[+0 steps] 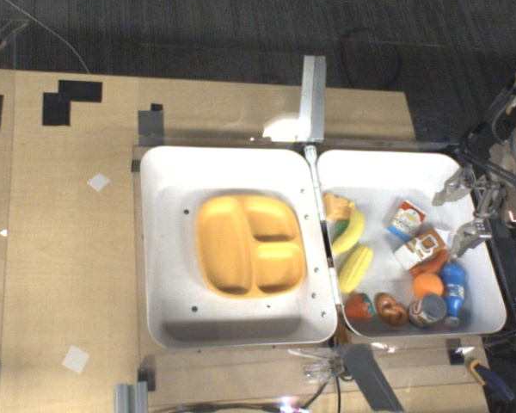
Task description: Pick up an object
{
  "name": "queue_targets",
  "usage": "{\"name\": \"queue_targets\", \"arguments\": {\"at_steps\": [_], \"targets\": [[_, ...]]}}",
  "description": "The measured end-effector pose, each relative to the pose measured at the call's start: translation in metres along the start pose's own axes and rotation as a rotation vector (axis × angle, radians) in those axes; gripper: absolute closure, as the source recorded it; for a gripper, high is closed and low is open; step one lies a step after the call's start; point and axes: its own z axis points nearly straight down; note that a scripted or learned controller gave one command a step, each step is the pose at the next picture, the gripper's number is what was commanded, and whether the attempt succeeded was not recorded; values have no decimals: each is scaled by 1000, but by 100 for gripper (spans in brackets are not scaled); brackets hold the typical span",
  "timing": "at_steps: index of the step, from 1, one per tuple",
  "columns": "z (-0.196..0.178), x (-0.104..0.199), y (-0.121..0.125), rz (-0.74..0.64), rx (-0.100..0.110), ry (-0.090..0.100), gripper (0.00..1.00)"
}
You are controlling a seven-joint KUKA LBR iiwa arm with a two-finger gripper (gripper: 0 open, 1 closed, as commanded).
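Hovering at the right bin's (378,166) far-right edge, my pincer (464,209) stands open with nothing between its fingers. Nearest target: the small carton (423,248), just to its left in frame and lower, touching the orange (427,283). Long axis runs diagonally. Label print on both cartons is too small to read.

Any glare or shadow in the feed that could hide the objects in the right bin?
Camera view: a bright glare spot sits on the bench behind the bins, off the objects; soft shadow lies along the left bin near wall; the right bin is evenly lit, though small items like the blue bottle look slightly soft.
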Motion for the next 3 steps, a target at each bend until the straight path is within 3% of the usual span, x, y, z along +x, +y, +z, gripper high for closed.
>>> {"name": "queue_targets", "arguments": {"at_steps": [1, 2, 3], "targets": [[129, -61, -17, 347, 2, -29, 0], [146, -59, -15, 690, -2, -22, 0], [158, -113, 44, 915, 0, -5, 0]]}}
